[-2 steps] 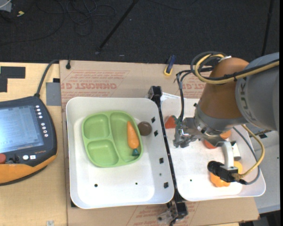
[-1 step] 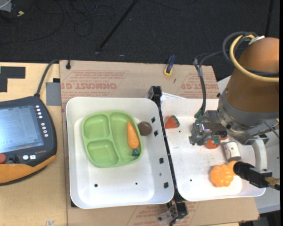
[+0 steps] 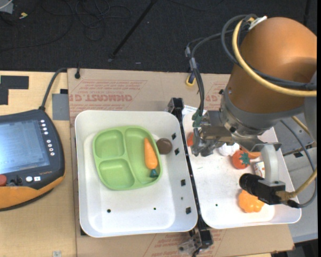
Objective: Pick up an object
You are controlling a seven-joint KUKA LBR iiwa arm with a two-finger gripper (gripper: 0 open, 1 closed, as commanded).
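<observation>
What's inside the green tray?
An orange carrot lies in the right compartment of the green tray, with a small teal thing at its near end. Whatever is beneath the carrot is covered.

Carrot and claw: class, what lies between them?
In the camera view, a brown ball lies between the carrot and the claw, beside the green tray.

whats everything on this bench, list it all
left bin: one, white, bench left
right bin: one, white, beside it
tray: one, green, divided, in left bin
carrot: one, orange, tray's right compartment
ball: one, brown, left bin, by tray's right edge
tomato: one, red, right bin
toy: one, orange, right bin, near right corner
pendant: one, grey and orange, left of bins
cardboard: one, brown, under both bins
arm: one, grey with orange band, over right bin
</observation>
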